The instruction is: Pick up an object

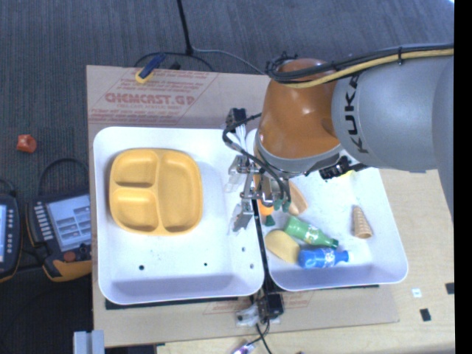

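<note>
My gripper (259, 198) hangs below the orange wrist band, over the rim between the two bins, at the right bin's left edge. Just under and right of it lie a green bottle (310, 233), a yellow potato-like piece (282, 246) and a blue bottle (320, 258). An orange piece (264, 215) and a tan piece (296, 198) peek out beside the gripper, partly hidden by it. A tan cone (361, 222) lies further right in the same bin. Nothing is visibly held.
The left bin (147, 279) holds a yellow divided plate (155, 191). The arm's grey body covers the right bin's (383, 271) far half. Cables run beside the gripper. A handheld controller (59, 231) sits on the floor at left.
</note>
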